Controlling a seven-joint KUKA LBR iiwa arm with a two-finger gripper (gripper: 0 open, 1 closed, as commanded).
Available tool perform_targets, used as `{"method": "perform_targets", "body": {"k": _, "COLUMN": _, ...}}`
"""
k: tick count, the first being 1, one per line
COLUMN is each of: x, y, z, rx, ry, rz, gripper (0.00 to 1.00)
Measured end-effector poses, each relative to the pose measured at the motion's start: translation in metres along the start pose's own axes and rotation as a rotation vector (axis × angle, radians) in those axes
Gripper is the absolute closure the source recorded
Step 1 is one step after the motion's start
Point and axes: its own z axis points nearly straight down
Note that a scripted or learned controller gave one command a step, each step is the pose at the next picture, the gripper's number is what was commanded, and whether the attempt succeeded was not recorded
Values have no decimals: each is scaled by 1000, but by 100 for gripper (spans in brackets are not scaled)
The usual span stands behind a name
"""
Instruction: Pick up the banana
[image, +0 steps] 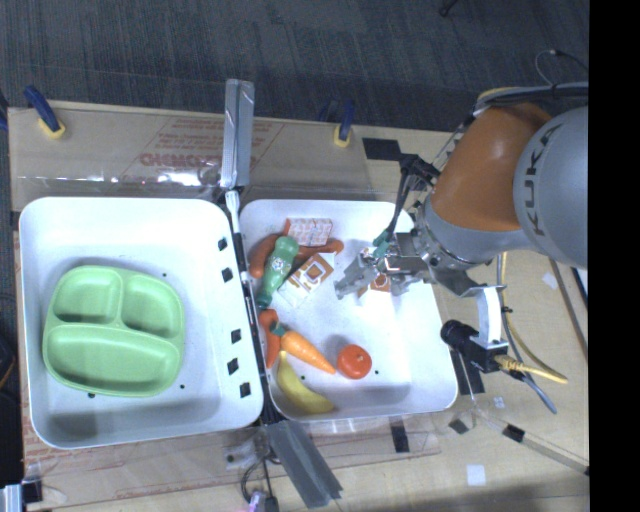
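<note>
A yellow banana (298, 392) lies at the near-left corner of the right bin (425, 380), curved along the bin's front wall and close against the divider between the two bins. Just above it a toy carrot (305, 350) lies at a slant, its tip pointing toward a small red-orange tomato (354, 361) that sits beside the banana's upper end. Farther back along the divider, a green bottle (276, 267) leans over an orange item, with a white-and-orange carton (312, 275) beside it and a flat reddish packet (309, 231) near the bin's rear wall.

The jaws (357, 277) hover over the middle of the right bin, well apart from the banana, and hold nothing; whether they stand parted or closed cannot be told from this angle. Behind them the grey arm with its orange band (490, 170) reaches in from the right.

In the left bin (120, 215) rests a green divided plate (112, 328) with three compartments. Both bins sit on the counter (300, 135), where blue clamps (44, 112) pin a sheet along its far edge.
</note>
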Motion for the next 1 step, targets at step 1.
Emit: {"method": "perform_targets", "body": {"k": 1, "x": -2, "y": -18, "z": -200, "rx": -5, "ry": -2, "rz": 111, "gripper": 0}}
